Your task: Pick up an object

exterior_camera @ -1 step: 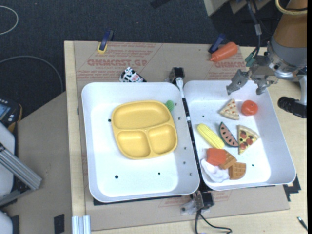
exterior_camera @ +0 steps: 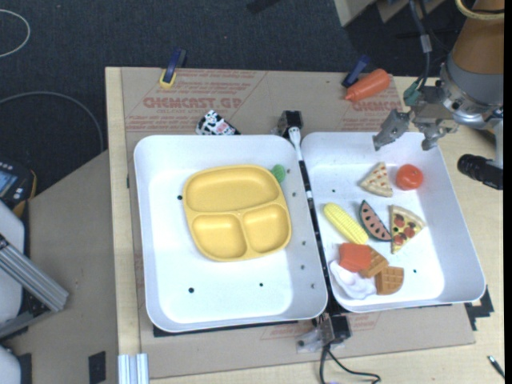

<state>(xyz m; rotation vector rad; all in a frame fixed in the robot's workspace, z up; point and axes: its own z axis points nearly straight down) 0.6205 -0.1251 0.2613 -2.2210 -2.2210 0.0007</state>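
Empty fingers [exterior_camera: 410,135] spread over the right bin [exterior_camera: 456,222]; the board [exterior_camera: 192,101] reads "CHEMCAST GP".

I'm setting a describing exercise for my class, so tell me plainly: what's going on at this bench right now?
A grey robot arm reaches in from the right, its gripper open and hovering over the far edge of the right bin, holding nothing. That bin holds toy food: a red tomato, pizza slices, corn, watermelon and a waffle. The left bin holds a yellow divided plate. Nothing has been picked up yet.
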